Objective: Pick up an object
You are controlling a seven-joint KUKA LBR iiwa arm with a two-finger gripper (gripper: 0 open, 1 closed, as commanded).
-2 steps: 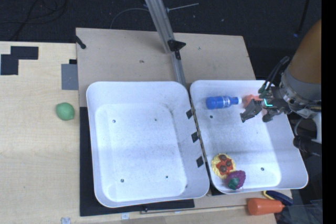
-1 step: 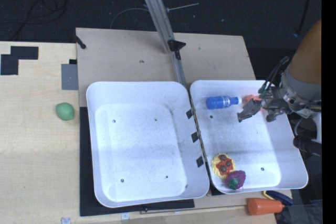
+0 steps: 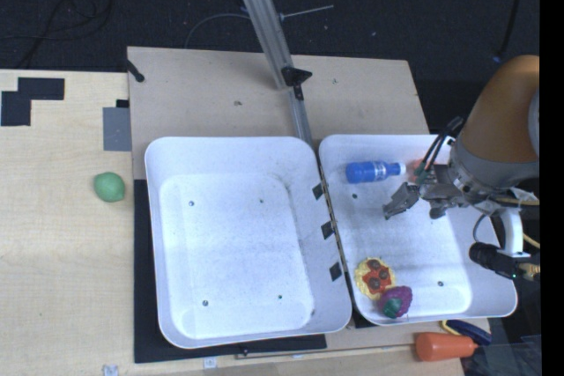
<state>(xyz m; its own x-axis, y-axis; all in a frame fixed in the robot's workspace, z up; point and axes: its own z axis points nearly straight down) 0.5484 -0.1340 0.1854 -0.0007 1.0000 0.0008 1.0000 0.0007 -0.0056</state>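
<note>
Camera view: fixed overhead look, at a slant, onto a worktop carrying two shallow white bins side by side.
Arm: the grey arm with its orange band comes in from the right and reaches over the right bin.
Jaws: the gripper hangs over the upper middle of the right bin, pointing left and down; dark finger parts show, but whether they are spread or closed I cannot tell, and nothing is seen between them.
Blue bottle: a blue bottle with a white cap lies on its side near the top edge of the right bin, just above and left of the gripper, apart from it.
Yellow toy: a yellow toy with red spots rests on the floor of the right bin towards its lower left corner.
Purple toy: a purple and green toy lies just below and right of the yellow one, close against it, near the bin's lower rim.
Left bin: the left bin sits touching the right one along the middle divide.
Green ball: a green ball lies on the pale wood to the left of the left bin, well apart from the bins.
Orange object: an orange object lies outside the right bin, just below its lower edge.
Metal bar: a metal bar slants from the top of the picture down towards the join between the bins.
</note>
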